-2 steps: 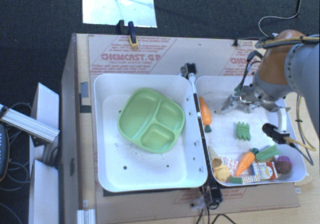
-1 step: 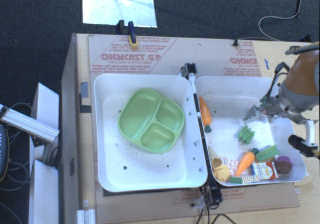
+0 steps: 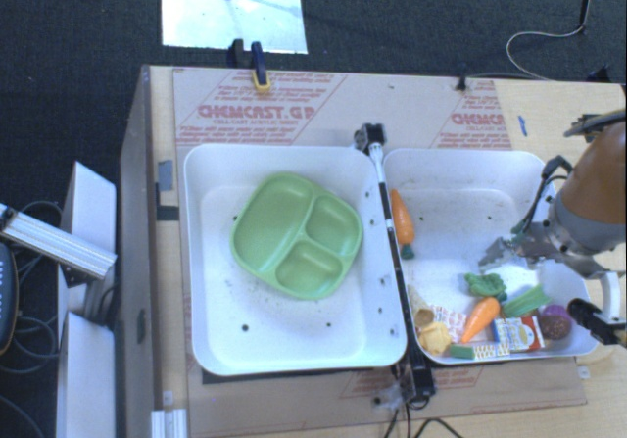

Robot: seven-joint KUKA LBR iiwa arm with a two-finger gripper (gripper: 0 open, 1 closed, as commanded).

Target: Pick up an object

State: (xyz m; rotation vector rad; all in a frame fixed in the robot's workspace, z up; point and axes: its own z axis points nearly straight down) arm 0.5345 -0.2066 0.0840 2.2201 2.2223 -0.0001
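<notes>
The gripper point(image 3: 507, 251) hangs low in the right bin point(image 3: 460, 181), near its right side, below the arm's orange band point(image 3: 600, 181). Just in front of it lies a green leafy toy point(image 3: 485, 284). Beside that are an orange carrot point(image 3: 479, 317), a green pea pod point(image 3: 526, 302) and a purple piece point(image 3: 555, 321). A second carrot point(image 3: 400, 217) lies along the bin's left wall. I see nothing held in the gripper.
A green divided plate point(image 3: 297, 235) sits in the left bin point(image 3: 211, 328). A yellow toy point(image 3: 432, 334) and small printed packets point(image 3: 511, 333) crowd the right bin's front edge. The bins' shared rim point(image 3: 385, 220) runs between them.
</notes>
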